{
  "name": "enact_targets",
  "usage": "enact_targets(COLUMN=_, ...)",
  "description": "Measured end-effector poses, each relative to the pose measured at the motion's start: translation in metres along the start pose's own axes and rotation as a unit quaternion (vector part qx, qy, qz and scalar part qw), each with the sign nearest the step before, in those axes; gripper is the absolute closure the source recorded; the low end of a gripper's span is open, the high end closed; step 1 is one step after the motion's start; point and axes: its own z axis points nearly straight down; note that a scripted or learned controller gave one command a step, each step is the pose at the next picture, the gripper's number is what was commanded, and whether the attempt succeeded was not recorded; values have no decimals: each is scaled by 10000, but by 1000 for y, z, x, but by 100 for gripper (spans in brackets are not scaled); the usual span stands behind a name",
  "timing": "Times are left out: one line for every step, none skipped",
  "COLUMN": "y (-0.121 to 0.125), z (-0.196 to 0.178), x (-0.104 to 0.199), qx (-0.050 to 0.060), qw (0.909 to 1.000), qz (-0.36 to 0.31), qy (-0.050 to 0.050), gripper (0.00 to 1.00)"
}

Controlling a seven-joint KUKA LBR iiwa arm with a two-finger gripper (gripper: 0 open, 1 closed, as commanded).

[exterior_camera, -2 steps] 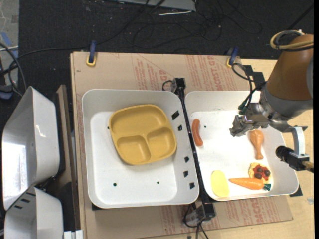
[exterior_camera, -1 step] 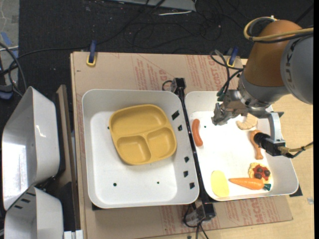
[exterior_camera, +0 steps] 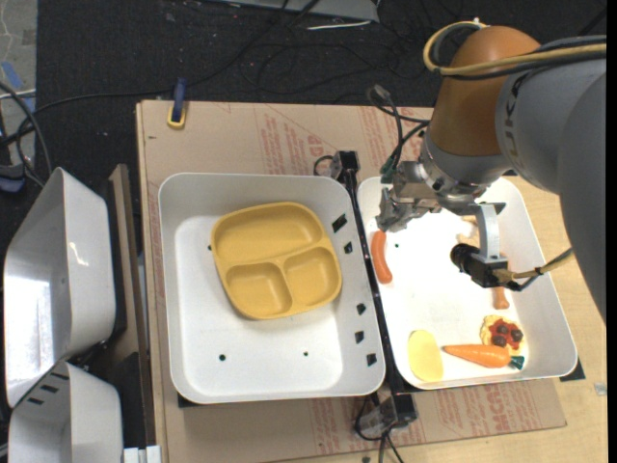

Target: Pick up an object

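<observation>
My gripper (exterior_camera: 394,216) hangs over the upper left part of the right bin (exterior_camera: 540,258), close to the divider between the bins. Just below it a red-orange sausage (exterior_camera: 382,258) lies lengthwise along the bin's left wall; the view does not show contact between them. At the bin's near side rest a pale yellow oval piece (exterior_camera: 424,354), an orange carrot (exterior_camera: 476,356) and a small pastry topped with dark berries (exterior_camera: 503,333). A small orange piece (exterior_camera: 499,300) lies partly under the arm's black fitting.
The left bin (exterior_camera: 193,355) holds a yellow divided plate (exterior_camera: 277,258). The arm's grey body and orange band (exterior_camera: 487,61) cover the right bin's far right corner. Cables run along the divider (exterior_camera: 359,258). A blue-and-yellow clamp (exterior_camera: 177,104) sits at the bench's far left.
</observation>
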Motion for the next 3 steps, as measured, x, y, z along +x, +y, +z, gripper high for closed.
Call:
enact_targets(y=24, z=-15, x=47, qx=-11, qw=10000, qz=1, qy=4, gripper=100)
enact_targets(y=47, z=-24, x=94, qx=-10, qw=10000, qz=-1, qy=9, gripper=100)
enact_targets(y=46, z=-24, x=90, qx=8, qw=10000, qz=22, qy=-4, gripper=0)
